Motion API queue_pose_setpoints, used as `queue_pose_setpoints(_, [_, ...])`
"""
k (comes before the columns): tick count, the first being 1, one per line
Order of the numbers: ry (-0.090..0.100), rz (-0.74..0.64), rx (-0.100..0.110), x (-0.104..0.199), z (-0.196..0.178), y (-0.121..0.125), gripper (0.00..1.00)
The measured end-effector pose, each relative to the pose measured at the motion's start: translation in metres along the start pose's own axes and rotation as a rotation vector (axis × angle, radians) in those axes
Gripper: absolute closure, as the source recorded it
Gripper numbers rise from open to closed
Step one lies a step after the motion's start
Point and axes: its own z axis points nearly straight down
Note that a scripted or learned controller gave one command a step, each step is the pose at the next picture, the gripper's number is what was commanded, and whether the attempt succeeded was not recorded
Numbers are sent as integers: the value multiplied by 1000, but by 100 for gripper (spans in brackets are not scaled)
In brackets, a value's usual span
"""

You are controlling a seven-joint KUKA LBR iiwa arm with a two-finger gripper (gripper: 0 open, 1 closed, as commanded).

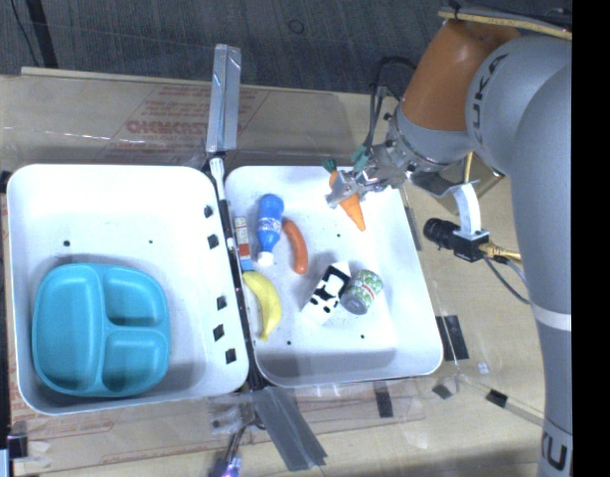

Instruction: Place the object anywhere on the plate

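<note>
Two white bins (404, 266) sit side by side; I see the blue plate (101, 328) in the left bin's near-left corner. My gripper (353, 189) clamps the carrot (355, 210) at the right bin's far edge.

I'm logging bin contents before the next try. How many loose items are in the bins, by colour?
Orange: 2, carrot at the tool and sausage
Blue: 2, bottle, plate
Yellow: 1, banana
Black-and-white: 1, block
Green-labelled: 1, can
Total: 7
</note>
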Motion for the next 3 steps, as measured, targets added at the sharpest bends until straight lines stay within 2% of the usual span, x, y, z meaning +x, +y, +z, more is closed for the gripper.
queue_pose_setpoints(1, [0,34,2,80,33,24,100])
queue_pose_setpoints(2, [-1,36,0,158,32,71,100])
queue_pose_setpoints(3, [-1,153,3,243,33,13,100])
